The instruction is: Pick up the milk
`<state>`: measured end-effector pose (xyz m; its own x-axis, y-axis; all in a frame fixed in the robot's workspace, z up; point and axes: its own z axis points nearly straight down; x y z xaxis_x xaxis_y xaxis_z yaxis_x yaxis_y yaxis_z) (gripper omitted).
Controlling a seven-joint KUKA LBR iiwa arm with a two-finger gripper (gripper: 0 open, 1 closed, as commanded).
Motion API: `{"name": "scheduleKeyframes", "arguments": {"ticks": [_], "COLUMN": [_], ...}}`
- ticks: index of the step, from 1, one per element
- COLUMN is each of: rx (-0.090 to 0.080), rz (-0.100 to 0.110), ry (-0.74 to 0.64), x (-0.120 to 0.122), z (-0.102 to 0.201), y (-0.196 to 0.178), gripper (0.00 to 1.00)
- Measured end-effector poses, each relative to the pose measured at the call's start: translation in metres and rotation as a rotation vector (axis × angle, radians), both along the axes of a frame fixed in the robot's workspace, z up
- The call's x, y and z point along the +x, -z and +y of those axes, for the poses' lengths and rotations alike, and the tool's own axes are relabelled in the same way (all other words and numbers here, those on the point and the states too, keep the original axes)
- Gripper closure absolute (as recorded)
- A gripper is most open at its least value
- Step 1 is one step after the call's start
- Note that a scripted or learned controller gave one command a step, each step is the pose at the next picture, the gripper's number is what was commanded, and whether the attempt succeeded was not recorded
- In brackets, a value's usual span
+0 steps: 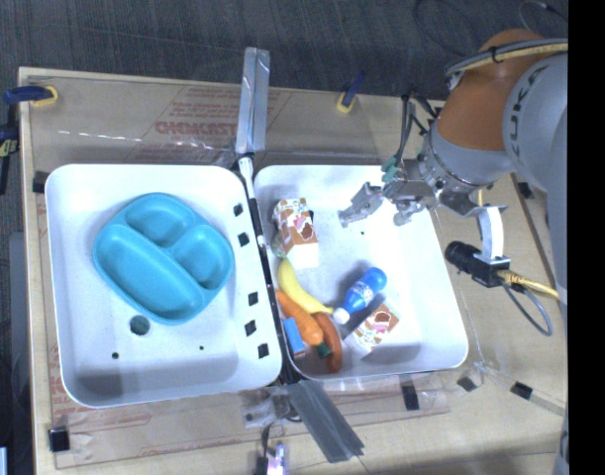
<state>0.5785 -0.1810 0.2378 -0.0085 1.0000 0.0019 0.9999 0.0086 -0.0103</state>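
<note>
Milk carton (294,231) lies in the right bin (436,295), at about 10 o'clock of that bin's floor, close to the divider wall between the two bins; brown and white print, tipped on its side as far as I can tell. I see the gripper (380,206) over the same bin at roughly 1 o'clock, its two fingers spread apart with nothing between them; the carton sits at its 9 o'clock, apart from it, no contact. Arm (500,97) comes in from 3 o'clock, orange band above the wrist. At 6 o'clock of the bin I see a cluster: banana (292,287) just below the carton, carrot (312,320) touching the banana, blue and white bottle (359,293) beside them, a second small carton (374,327) at the bottle's 5 o'clock. A blue thing (295,336) sits at the carrot's 8 o'clock, too hidden for me to name. Left bin (84,364) holds a blue divided plate (163,255), at about 11 o'clock of its floor. Both bins rest on a bench (134,117) with printed sheeting
</note>
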Motion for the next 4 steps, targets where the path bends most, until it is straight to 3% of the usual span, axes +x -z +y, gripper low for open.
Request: {"name": "scheduleKeyframes", "arguments": {"ticks": [1, 2, 3, 4], "rx": [-0.004, 0.0, -0.004, -0.006], "rz": [-0.036, -0.002, -0.037, -0.033], "ry": [-0.037, -0.016, -0.11, -0.114], "x": [0.019, 0.025, 0.003, 0.003], "z": [0.041, 0.052, 0.024, 0.023], "y": [0.071, 0.102, 0.134, 0.126], "gripper": [0.0, 0.0, 0.0, 1.0]}}
